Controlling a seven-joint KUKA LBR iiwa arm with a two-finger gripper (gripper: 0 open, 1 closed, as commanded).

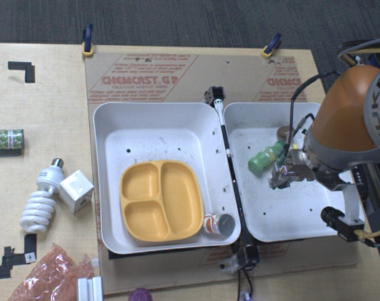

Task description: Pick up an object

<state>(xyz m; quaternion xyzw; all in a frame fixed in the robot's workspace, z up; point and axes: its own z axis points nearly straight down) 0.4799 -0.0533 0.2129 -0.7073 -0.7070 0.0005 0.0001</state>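
Note:
A green bottle-shaped object (264,158) lies in the right bin (265,221), tilted toward the upper right. A small brown round piece (283,132) sits just beyond it near the bin's back. My gripper (280,178) hangs low over the right bin, right beside the green object's right end; its dark fingers are too small and cluttered to read. In the left bin (108,168) rests a yellow divided plate (162,200), with a small orange-labelled can (217,224) lying at the plate's lower right corner.
The arm's orange band (350,108) and grey body cover the right bin's right side. Outside the bins on the left lie a spiral light bulb (41,199), a white cube (76,190), a green can (9,140) and a pink mesh bag (49,274).

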